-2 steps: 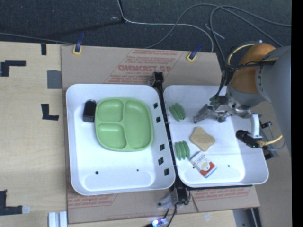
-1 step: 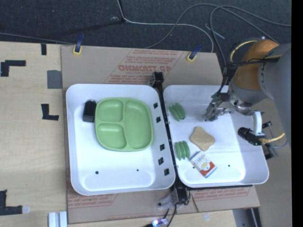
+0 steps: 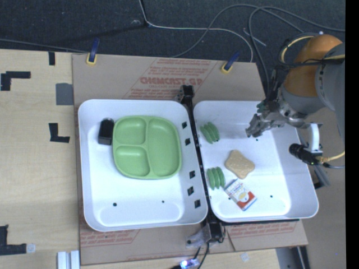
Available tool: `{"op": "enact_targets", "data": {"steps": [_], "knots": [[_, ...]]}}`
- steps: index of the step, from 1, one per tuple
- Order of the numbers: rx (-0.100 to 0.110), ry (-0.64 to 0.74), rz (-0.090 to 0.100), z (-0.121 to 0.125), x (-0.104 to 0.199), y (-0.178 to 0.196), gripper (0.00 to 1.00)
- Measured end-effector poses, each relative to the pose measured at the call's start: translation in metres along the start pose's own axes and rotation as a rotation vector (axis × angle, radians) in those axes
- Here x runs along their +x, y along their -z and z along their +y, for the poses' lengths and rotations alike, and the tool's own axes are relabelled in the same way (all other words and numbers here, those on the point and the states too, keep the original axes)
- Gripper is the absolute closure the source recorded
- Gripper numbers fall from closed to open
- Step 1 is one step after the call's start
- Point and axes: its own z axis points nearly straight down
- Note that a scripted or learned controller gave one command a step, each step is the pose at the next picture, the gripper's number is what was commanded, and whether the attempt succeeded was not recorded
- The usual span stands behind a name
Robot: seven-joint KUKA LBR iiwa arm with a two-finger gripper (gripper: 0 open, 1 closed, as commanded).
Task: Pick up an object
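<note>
In the right bin [image 3: 280, 206] lie four small things. A tan, bread-like piece [image 3: 239, 164] sits near the bin's middle. Just below it, at a tilt, lies a small white and red packet [image 3: 241, 195]. Two green ribbed items lie along the bin's left side: one [image 3: 210, 132] near the upper left corner, the other [image 3: 216, 177] lower down, just left of the packet and close to the wall shared with the left bin [image 3: 92, 150].

The gripper [image 3: 257, 129] hangs over the upper right part of the right bin, above and to the right of the tan piece and well apart from it. It holds nothing; whether its tips are spread or pressed together cannot be told from this slant. The arm comes in from the right, its grey wrist [image 3: 291, 108] bent down toward the bin and the orange band [image 3: 314, 66] above it, over the bin's upper right corner.

Bare white floor lies around the gripper and along the bin's right side and lower right corner. The tan piece has free room on its upper and right sides; the packet crowds it from below.

In the left bin a green divided plate [image 3: 147, 147] takes up the middle, with a small black object [image 3: 105, 131] touching its left rim. Bare floor runs along that bin's lower edge. Both bins rest on a cardboard sheet [image 3: 168, 74].
</note>
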Motion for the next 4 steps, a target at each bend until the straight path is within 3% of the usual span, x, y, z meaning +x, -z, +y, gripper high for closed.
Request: {"op": "enact_targets", "data": {"steps": [2,4], "knots": [[-0.003,-0.001,-0.002,-0.003,-0.007,0.102,1.00],[0.005,0.003,0.001,-0.030,0.081,0.089,1.00]]}}
